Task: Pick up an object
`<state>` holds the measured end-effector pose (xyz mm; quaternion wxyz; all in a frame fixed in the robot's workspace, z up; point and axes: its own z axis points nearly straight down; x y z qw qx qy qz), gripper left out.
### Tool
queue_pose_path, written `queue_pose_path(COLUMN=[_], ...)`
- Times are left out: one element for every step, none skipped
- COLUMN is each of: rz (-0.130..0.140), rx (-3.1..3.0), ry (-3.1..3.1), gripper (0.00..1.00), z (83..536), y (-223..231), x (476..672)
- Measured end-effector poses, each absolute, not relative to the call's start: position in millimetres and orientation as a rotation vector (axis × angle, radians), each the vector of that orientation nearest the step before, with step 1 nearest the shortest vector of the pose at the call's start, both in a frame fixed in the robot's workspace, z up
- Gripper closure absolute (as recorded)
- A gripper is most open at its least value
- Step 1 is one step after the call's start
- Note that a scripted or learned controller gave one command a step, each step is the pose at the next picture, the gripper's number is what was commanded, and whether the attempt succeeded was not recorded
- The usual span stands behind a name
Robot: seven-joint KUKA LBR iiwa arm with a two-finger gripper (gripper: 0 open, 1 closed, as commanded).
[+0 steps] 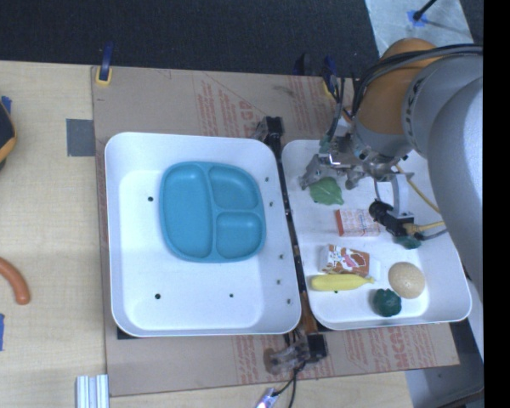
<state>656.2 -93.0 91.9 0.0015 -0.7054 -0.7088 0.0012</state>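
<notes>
The gripper (330, 175) hangs right over a green leafy toy (326, 192) at the back of the right bin (442, 313). I cannot tell if the fingers are spread or pressed together. The toy looks light, soft and bendy, so pinching its thick middle seems best. Nearby lie a small box (355, 222) and a yellow banana (340, 284).

A light wooden bench (42, 219) carries a brown cardboard sheet (195, 100) at frame centre, with two white bins (119, 228) on it. At far left, a toy sausage (10, 279) lies directly on the wood.
</notes>
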Motion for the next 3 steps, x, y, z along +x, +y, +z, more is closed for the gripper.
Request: queue_pose_path(rz=[0.002,0.004,0.003], rx=[-2.219,-2.214,-2.217], ry=[-2.224,-2.225,-2.223], gripper=[0.0,0.0,0.0], z=[92,92,92], y=[-116,-95,-104], x=[656.4,656.2,656.3])
